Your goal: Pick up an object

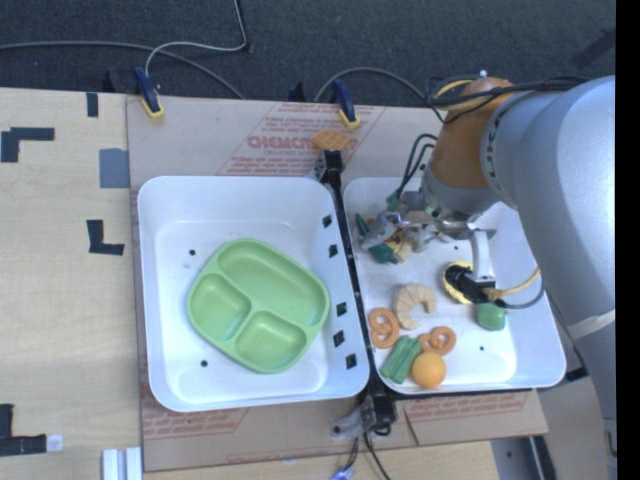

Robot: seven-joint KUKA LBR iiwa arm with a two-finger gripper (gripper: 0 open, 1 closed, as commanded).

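Gripper (402, 228) is seen low in the far-left part of the right bin (545, 363), amid a small clutter of pieces close to the divider between the bins. How far the gripper is open cannot be told from this view, and nothing can be confirmed as held.

Likely target: teal piece (382, 253), just beside the gripper on its near-left side and close to the bin wall. Other candidates lie nearer in the same bin: a beige croissant (412, 301), two pretzels (383, 324) (438, 340), a green pod (402, 358), an orange ball (428, 370) and a green round piece (490, 317). The left bin (150, 268) is occupied by a green divided plate (258, 305).

Risks are judged as follows:
- The teal piece is crowded against the wall, so a closing grip may be blocked or the piece pushed aside rather than caught.
- Neighbouring small pieces may be pinched together and dropped on lift.
- The divider may be struck if the approach is shifted further left.
- An empty close may go unnoticed, as the grasp point is masked by the wrist.
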